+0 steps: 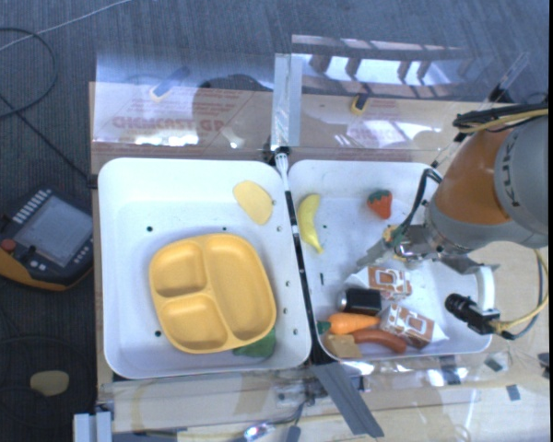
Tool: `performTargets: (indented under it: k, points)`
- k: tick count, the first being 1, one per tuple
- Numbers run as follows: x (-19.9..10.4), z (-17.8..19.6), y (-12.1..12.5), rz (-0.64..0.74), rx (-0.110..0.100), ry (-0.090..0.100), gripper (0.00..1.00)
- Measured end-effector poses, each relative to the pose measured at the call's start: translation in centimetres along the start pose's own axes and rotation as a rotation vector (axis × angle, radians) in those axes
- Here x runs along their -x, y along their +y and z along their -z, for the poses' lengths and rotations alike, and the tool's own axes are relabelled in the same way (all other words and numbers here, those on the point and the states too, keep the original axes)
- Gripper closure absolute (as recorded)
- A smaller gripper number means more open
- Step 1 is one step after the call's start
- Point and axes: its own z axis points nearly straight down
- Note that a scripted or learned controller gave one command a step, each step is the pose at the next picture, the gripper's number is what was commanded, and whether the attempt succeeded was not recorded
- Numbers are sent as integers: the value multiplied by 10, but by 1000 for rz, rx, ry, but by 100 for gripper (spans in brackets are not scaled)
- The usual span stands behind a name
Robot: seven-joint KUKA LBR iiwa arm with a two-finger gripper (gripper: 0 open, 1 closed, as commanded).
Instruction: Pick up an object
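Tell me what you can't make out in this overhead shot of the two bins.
- Gripper: the arm's wrist overhangs it in the camera view, so its grip is unreadable.
- Green item: mostly hidden under the yellow tray in the left bin.
- Patterned packets: print too small to read.
- Black object: too dark to identify.

A handheld controller (pixel 39 242) lies on the grey carpet (pixel 120 17) at nine o'clock, cables (pixel 28 90) trailing above it.
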Motion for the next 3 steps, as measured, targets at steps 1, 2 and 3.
performTargets:
  k: [1,2,3]
  points:
    - [-2,-2,74,-75,-2,-3,0]
    - [4,-2,72,67,-5,-2,0]
    - [11,-4,114,-12,-36,11,0]
